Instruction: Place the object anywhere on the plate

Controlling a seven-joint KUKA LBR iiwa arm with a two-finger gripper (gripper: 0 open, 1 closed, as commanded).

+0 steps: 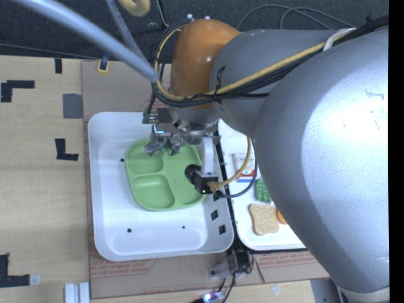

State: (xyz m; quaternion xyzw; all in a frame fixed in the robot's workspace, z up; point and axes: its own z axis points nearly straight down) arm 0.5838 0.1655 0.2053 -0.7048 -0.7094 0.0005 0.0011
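Wooden counter (38,188) under two white bins (107,232), jaws poised low over green divided plate (154,182), presumably for a release there; opening and contents impossible to tell.

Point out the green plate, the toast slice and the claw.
green plate (151,191): camera view, bare lower compartment.
toast slice (263,219): camera view, middle of its face.
claw (163,145): camera view, between its fingertips, over the plate.

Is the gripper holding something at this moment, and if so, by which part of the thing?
It cannot be told. The gripper is low over the green plate in the left bin, and the view shows no object at it.
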